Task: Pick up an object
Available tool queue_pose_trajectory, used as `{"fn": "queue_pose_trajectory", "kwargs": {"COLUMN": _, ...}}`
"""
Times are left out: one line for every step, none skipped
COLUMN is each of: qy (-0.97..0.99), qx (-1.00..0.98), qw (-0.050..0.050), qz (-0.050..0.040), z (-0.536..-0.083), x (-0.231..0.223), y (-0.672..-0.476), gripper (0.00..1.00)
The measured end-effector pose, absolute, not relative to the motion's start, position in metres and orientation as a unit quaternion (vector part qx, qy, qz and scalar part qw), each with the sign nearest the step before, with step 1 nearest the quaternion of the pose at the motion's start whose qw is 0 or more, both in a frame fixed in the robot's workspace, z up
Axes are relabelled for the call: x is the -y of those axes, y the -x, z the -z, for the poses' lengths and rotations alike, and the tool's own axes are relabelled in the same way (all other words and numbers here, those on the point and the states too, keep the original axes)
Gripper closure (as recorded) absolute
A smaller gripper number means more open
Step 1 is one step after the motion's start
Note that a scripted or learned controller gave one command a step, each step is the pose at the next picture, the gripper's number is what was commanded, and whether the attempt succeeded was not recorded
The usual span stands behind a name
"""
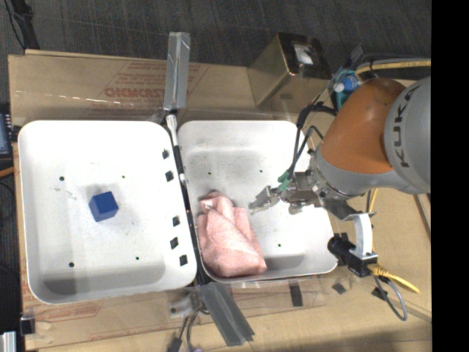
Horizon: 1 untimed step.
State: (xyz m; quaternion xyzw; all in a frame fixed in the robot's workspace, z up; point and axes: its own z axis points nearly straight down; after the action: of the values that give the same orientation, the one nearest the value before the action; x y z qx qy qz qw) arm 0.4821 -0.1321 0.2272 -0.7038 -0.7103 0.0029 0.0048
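Pink cloth (229,239), crumpled into a soft heap, is one of two loose objects here. It lies in the right bin (234,152), towards 7 o'clock of the bin's floor and close against its left wall.

The flat cardboard sheet (95,79) under both bins is the largest thing, running out past them at 12 o'clock. Next comes the left bin (88,152), then the right bin just beside it, with a grey metal bar (177,72) rising from the seam between them at 12 o'clock.

The grey arm (366,134), with its orange band, reaches in from 3 o'clock over the right bin's edge. A brown cardboard box (282,68) sits beyond the right bin at about 1 o'clock.

The gripper (265,198) hangs over the middle of the right bin, pointing towards 8 o'clock, at about 1 o'clock from the cloth and near its upper edge. Whether the claw is released or clenched cannot be told, and the cloth is not seen in it.

The blue cube (104,205), the smallest thing, rests on the left bin's floor, a little towards 8 o'clock of its centre.
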Motion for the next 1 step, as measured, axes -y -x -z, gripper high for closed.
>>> {"fn": "queue_pose_trajectory", "kwargs": {"qy": 0.668, "qx": 0.744, "qw": 0.003, "qz": -0.0007, "z": -0.0897, "x": 0.1002, "y": -0.5001, "gripper": 0.00}}
